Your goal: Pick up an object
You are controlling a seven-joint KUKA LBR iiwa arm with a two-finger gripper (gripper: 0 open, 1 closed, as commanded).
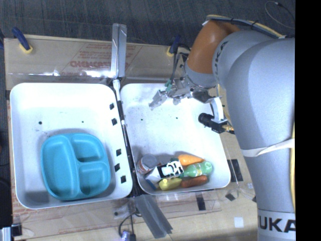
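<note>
Progress: nothing is lifted yet. The gripper (161, 97) hangs over the far bare part of the right bin (150, 129), fingers spread apart with nothing between them. Candidate objects lie heaped against that bin's near wall: an orange carrot (189, 160), a green bottle (196, 169), a yellow piece (169, 184), well apart from the gripper. The left bin (25, 114) holds a blue divided tray (75, 165). Both bins sit on a wooden bench (60, 51); dark flooring lies beyond.

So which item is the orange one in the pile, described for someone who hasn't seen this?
Look at the right-hand white bin, then its near edge, where a cluster of small items lies. The orange carrot-shaped piece sits on the pile's far side, just above a green bottle; it is the only orange thing there.
</note>
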